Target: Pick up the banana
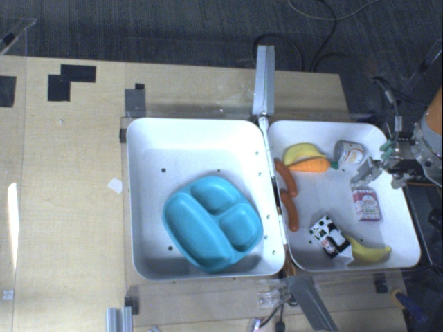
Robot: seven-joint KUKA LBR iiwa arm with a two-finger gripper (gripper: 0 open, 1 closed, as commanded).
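The banana lies flat in the front right corner of the right bin, its left end tucked against a black-and-white box. My gripper hangs over the right bin's far right side, well behind the banana and apart from it. It is just above a pink packet, and nothing shows in its grasp. The arm's orange band sits at the right edge.
The right bin also holds a yellow rounded fruit, a carrot, two sausages along its left wall and a silver can. A blue divided plate lies in the left bin.
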